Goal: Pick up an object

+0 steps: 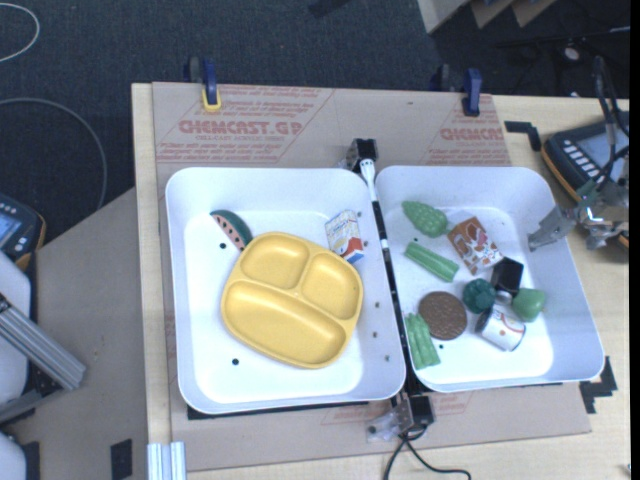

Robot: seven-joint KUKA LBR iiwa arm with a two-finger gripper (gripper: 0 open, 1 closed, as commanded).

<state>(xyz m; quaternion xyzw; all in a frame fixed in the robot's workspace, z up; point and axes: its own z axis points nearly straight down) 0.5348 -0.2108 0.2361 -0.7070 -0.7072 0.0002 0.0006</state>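
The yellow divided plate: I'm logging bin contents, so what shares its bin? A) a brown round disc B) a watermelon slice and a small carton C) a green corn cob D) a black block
B: the yellow divided plate lies in the left bin with the watermelon slice and small carton.

Bench (160,368) w/ cardboard sheet (300,118); 2 white bins (190,298) side by side

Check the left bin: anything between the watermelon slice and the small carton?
Nothing between them: bare white bin floor in the camera view. The watermelon slice lies left, the small carton right, the yellow divided plate below that stretch.
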